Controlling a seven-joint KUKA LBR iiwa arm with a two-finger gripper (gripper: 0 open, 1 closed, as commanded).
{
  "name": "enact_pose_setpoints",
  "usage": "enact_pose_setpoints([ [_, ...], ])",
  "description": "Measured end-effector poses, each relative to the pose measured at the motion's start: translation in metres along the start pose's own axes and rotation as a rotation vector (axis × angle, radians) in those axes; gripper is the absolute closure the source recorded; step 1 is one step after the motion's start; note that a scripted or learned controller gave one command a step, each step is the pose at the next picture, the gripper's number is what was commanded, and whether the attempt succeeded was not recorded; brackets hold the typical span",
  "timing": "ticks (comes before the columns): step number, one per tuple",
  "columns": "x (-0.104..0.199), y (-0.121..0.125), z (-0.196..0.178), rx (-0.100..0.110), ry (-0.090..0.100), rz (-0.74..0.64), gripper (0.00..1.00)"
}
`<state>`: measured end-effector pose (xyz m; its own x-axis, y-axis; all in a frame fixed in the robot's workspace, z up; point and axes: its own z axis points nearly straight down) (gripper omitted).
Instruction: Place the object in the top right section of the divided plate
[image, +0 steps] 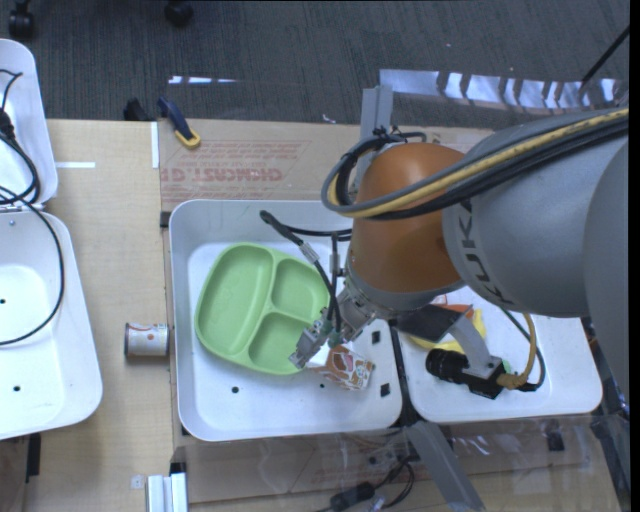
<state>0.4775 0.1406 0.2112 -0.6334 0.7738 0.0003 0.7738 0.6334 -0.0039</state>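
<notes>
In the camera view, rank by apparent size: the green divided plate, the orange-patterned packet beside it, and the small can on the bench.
1. Green divided plate, clearly largest.
2. Orange-patterned packet.
3. Small can.
The packet and the can look close in size, so their order is unsure.

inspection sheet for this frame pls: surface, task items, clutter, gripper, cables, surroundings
Surface: wooden bench bearing two white bins; left bin, right bin.
Job's things: green divided plate in the left bin, tilted, sections bare. Small orange-and-white packet on the bin floor just off the plate's lower right edge.
Clutter: yellow item in the right bin, mostly hidden by the arm; small can lying on the bench left of the left bin; blue-and-yellow clamp near the bench's top edge.
Gripper: gripper low at the plate's lower right rim, beside the packet; finger state unclear.
Cables: black cable over the plate's top; black-and-yellow hose along the arm.
Surroundings: dark carpet beyond the bench.
</notes>
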Motion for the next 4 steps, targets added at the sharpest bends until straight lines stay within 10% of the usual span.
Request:
enact_pose_setpoints([
  [1,-0.003,0.0,-0.008,0.0,-0.001,0.006,1.0],
  [2,-0.002,-0.001,-0.079,-0.003,-0.002,-0.052,1.0],
  [4,-0.038,0.012,-0.007,0.0,0.0,-0.093,1.0],
])
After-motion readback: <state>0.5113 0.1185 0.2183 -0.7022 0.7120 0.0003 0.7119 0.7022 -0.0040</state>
